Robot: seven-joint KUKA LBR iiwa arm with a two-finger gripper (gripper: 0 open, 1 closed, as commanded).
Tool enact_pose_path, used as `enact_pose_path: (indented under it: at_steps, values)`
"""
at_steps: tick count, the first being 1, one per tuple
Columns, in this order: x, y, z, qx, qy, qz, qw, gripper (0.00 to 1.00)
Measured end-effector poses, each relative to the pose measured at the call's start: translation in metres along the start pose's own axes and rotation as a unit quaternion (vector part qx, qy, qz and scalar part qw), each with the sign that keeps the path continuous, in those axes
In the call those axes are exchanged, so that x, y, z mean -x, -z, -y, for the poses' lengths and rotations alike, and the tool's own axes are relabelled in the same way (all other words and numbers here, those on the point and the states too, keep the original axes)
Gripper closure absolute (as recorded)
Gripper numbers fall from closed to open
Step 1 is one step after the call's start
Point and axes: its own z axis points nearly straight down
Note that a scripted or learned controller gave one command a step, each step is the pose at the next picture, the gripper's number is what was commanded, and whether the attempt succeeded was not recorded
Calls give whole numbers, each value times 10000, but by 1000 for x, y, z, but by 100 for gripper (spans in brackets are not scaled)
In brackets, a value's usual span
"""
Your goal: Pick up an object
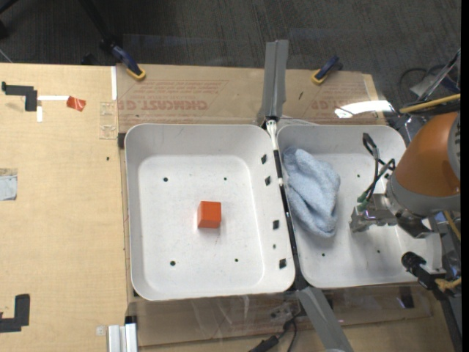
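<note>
Over the right shallow white bin [381, 273], the two-finger gripper [360, 221], its state impossible to tell, approaches the crumpled pale-blue cloth [311, 189] just left; next, descend and grasp.

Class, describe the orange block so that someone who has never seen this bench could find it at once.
Start from the two shallow white bins side by side and take the left bin in the camera view. Near the middle of its floor lies the orange block, a small cube. It sits alone there; the other bin holds a soft, crumpled pale blue cloth, so the block's bright colour and hard square edges mark it out.
</note>
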Motion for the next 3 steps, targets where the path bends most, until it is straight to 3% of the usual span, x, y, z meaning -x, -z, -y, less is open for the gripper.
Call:
enact_pose_path:
  at_steps: [1,2,3]
  values:
    - [21,146,23,6,1345,8,9909,100]
    - [3,188,-44,5,2083,9,9781,100]
    - [4,197,-45,6,2086,17,9780,100]
